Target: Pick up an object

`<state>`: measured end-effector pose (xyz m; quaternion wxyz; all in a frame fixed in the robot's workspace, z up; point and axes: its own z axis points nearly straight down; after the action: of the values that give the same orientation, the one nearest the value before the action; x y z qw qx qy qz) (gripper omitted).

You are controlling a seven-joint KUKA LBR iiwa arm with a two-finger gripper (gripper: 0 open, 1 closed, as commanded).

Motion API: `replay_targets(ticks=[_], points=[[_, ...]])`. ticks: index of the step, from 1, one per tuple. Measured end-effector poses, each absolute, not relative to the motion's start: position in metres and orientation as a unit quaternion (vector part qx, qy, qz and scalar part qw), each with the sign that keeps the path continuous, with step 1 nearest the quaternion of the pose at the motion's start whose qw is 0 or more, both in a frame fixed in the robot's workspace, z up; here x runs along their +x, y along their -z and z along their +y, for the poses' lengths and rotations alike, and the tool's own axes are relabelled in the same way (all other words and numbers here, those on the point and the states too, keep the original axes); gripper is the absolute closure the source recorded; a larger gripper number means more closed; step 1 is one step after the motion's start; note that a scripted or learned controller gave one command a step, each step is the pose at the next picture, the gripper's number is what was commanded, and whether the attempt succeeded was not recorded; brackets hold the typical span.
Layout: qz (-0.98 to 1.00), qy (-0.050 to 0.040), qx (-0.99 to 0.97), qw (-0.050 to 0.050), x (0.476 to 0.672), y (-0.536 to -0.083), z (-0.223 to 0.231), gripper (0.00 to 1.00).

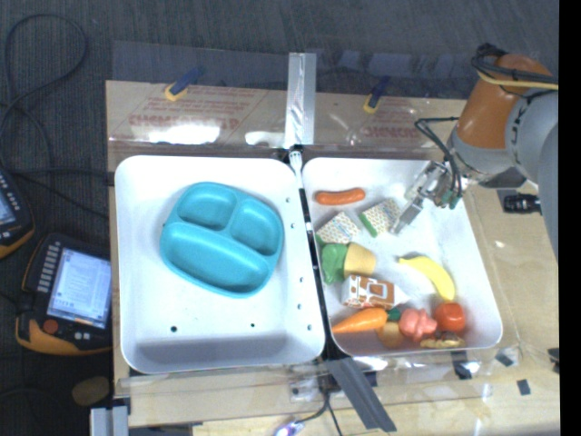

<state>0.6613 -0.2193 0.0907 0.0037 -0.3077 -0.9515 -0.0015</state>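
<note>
The right bin [472, 243] holds several toy foods. A sausage [339, 195] lies at its back left, with a green-and-white packet [379, 216] and a patterned wedge [337, 229] beside it. Further forward are a green-and-yellow piece [346, 261], a banana [432, 275], a small printed box [369, 292], a carrot [360, 321], a tomato [449, 317] and a pink lump [417, 325]. My gripper [407, 214] hangs over the back of this bin, just right of the packet, fingers pointing down-left with nothing visible between them.
The left bin [136, 316] holds a blue divided plate [221, 236]. A metal divider strip [300, 98] stands behind the seam between the bins. A handheld pendant [68, 289] lies on the floor at the far left. The arm [495, 116] enters from the upper right.
</note>
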Motion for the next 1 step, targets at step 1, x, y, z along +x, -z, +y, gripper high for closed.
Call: replay_targets(ticks=[1], points=[[-0.921,-0.0010,-0.389,-0.002,0.6500,-0.1527,-0.2182,0.00]])
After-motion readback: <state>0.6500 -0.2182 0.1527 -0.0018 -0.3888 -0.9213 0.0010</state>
